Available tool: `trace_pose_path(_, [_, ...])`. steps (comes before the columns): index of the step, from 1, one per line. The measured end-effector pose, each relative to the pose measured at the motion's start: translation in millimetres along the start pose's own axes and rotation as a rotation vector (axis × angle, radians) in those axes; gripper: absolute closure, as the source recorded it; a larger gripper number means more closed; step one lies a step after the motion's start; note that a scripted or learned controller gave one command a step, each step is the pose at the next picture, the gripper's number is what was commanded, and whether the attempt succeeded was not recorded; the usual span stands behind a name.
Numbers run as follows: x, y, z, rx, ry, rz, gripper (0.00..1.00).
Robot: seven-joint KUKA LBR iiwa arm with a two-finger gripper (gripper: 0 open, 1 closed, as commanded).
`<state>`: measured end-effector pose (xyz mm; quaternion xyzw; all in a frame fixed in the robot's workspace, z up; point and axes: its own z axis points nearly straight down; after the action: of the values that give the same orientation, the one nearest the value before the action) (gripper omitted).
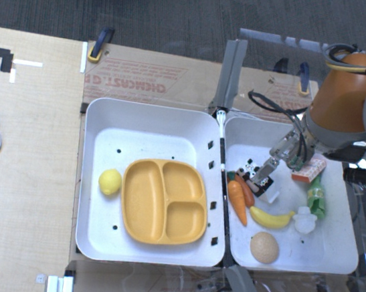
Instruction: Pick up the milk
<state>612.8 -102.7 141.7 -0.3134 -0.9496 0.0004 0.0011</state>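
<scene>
Your milk (310, 169) is the small red-and-white carton in the right bin (342, 262), lying tilted near that bin's upper middle, partly tucked under the arm's wrist. Just below it stands a green bottle (316, 200), and the carton's lower right corner comes very close to the bottle's top; you cannot tell whether they touch.

Look to the carton's left and slightly down and you find the gripper (259, 180). It has its dark fingers pointed down toward the bin's left side, over a small black-and-white object (252, 170) at the bin floor. The milk sits beside the gripper's upper body, not between the fingers, so nothing shows it being held. How wide the fingers stand you cannot tell from this angle; the black parts blur together with the object under them.

Around the gripper's tip you see a carrot (238, 198) lying along the bin's left wall, a banana (270, 219) just right of the carrot's lower end, and a brown egg (264, 247) below the banana. A white crumpled piece (304, 222) rests under the green bottle.

The left bin (87, 226) carries a yellow divided plate (164, 201) with a lemon (110, 182) just beside its left edge.
</scene>
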Motion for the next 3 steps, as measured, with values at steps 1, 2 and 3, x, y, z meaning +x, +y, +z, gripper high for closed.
trace_pose_path(1, [7,2,45,-0.006,-0.009,0.016,0.0])
trace_pose_path(2, [37,-38,53,0.0,0.002,0.286,0.0])
trace_pose_path(3, [33,-37,41,-0.006,-0.005,0.29,1.0])
